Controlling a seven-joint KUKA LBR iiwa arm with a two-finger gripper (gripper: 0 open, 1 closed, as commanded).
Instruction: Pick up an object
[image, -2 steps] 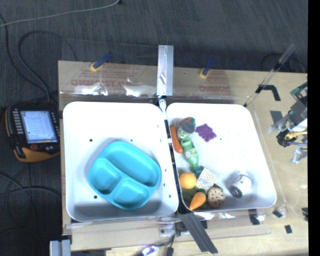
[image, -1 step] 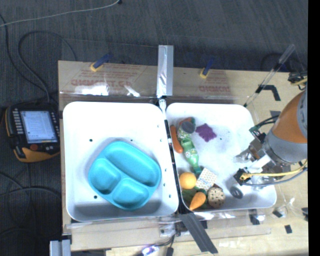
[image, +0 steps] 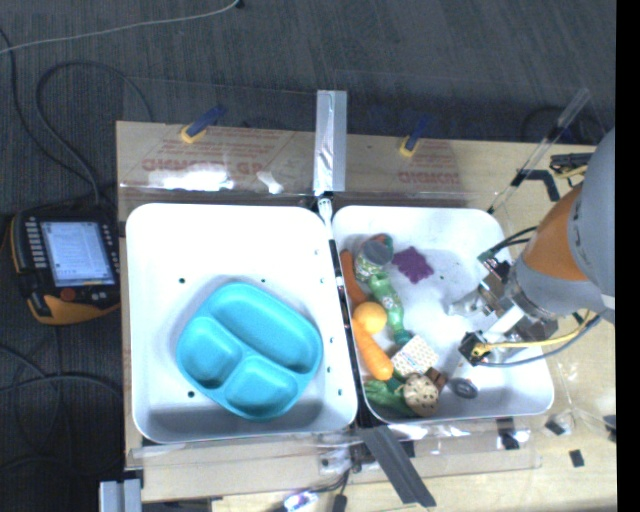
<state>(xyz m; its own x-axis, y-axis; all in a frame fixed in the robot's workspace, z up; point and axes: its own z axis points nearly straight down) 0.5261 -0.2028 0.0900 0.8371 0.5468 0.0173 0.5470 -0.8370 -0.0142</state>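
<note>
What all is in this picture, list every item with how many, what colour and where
Bins: two, white, side by side on the bench.
Divided tray: one, blue, in the left bin.
Purple block: one, upper middle of the right bin.
Orange pieces: about three, along the right bin's left wall.
Green pieces: a few, among the orange ones.
Checkered block: one, pale, lower in that pile.
Pendant: one, yellow and black, left of the bench.
Clips: two, blue and yellow, on the back panel.
Gripper: one, over the right bin's right side.
</note>
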